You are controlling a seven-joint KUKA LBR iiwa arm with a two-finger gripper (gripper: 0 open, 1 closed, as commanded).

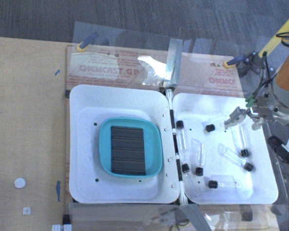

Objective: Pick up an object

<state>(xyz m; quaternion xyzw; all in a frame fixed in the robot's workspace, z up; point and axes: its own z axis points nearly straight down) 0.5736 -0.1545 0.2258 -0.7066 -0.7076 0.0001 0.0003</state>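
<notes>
The gripper (pixel 245 118) is hovering spread and empty at the right bin's (pixel 266 193) upper edge, with every vial (pixel 241 138) lying unpicked.

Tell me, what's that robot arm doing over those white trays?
The robot arm's gripper hangs over the right bin, near its upper right corner. That bin holds several small clear vials with black caps, lying scattered. Nothing shows between the jaws, so no vial has been picked up yet. The left bin holds a teal tray with a dark ribbed block in it.
</notes>
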